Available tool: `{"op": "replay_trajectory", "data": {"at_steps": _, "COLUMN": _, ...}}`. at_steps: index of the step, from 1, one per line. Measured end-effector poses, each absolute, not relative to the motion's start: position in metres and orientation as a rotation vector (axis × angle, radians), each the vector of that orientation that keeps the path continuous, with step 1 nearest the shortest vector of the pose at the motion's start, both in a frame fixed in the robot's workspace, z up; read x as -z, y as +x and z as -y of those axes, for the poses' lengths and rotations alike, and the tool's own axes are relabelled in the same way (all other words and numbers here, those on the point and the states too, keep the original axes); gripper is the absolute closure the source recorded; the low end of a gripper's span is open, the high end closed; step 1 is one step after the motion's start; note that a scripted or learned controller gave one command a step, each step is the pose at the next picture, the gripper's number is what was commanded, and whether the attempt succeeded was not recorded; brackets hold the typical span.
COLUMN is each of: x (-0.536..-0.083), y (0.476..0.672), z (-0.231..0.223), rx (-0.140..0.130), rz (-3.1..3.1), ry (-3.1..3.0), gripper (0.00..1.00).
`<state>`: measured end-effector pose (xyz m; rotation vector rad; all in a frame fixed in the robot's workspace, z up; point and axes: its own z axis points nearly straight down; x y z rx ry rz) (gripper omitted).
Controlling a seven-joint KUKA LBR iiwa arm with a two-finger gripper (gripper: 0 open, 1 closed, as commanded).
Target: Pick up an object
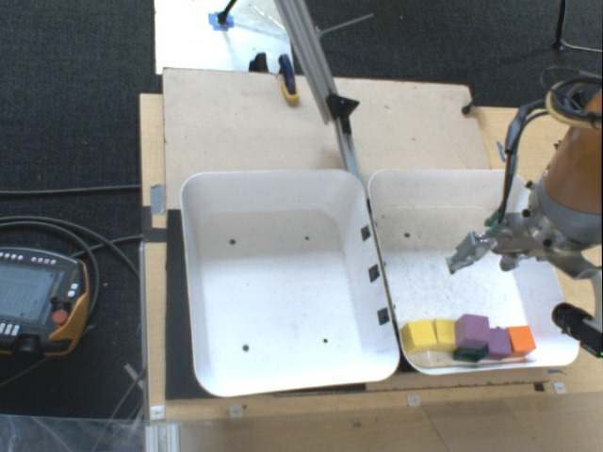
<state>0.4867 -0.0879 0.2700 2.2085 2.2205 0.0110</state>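
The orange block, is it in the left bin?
No, the orange block sits in the right bin, at its near edge beside the purple blocks.

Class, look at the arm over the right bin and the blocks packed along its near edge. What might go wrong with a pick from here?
1. The yellow blocks, purple blocks, orange block and dark green piece touch, so fingers may not fit between them.
2. They hug the right bin's near wall; the gripper might strike it.

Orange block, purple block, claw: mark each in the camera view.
orange block [521,339], camera view, top face.
purple block [473,329], camera view, top face.
claw [464,255], camera view, between the fingertips.
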Motion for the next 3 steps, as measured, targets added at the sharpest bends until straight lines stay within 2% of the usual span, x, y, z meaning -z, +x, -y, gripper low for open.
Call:
{"op": "replay_trajectory", "data": {"at_steps": 1, "x": -0.172, "y": 0.554, "z": 0.145, "rx": 0.002, "rz": -2.219, "ry": 2.222, "gripper": 0.00}}
{"op": "replay_trajectory", "data": {"at_steps": 2, "x": -0.279, "y": 0.570, "z": 0.096, "rx": -0.012, "rz": -2.226, "ry": 2.204, "gripper": 0.00}}
{"op": "replay_trajectory", "data": {"at_steps": 3, "x": -0.275, "y": 0.487, "z": 0.040, "rx": -0.001, "rz": -2.233, "ry": 2.214, "gripper": 0.00}}
